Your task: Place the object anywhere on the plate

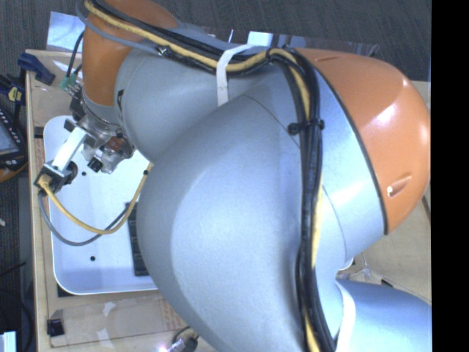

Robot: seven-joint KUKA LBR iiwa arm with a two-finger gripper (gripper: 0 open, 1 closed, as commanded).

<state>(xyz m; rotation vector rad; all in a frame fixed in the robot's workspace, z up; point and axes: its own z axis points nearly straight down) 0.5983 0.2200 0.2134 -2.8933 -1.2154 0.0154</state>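
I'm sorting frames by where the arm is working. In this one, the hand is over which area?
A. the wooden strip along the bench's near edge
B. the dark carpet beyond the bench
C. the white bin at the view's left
C: the hand sits over the upper end of the white bin, whose pale floor shows directly below and beside it.

Arm [242, 211] reaches in from the right, its grey links crowding the near view. The elbow cap [374, 138] is orange. The orange band [121, 31] sits upper left, with the wrist [99, 112] below it. The gripper [108, 151] apparently points downward, partly masked by the arm.
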